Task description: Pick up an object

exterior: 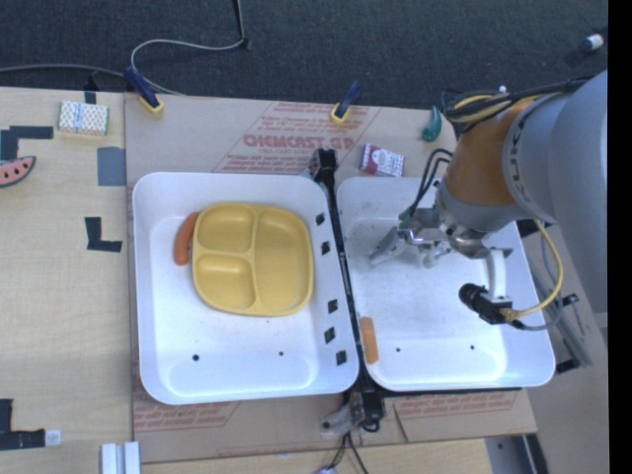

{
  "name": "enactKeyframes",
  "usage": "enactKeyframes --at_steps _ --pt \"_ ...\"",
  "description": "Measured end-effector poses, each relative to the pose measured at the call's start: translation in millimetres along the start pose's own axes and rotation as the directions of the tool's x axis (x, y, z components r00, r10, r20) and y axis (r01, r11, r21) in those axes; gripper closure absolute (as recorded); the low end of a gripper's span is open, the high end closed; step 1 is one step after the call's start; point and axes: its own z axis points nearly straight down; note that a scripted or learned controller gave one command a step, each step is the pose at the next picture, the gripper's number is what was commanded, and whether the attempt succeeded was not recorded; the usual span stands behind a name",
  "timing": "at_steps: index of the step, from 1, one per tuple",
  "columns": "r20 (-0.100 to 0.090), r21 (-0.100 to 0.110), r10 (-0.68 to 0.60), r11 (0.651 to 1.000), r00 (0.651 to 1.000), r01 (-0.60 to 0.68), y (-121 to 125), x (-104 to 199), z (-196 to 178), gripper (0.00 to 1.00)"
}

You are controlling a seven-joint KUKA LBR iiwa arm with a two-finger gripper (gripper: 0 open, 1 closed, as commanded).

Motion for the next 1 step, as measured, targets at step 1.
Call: enactKeyframes --at_steps 1 --pt "0.003 -0.009 0.001 1.000 1.000 -0.001 -12.7 8.2 21.9 0.00"
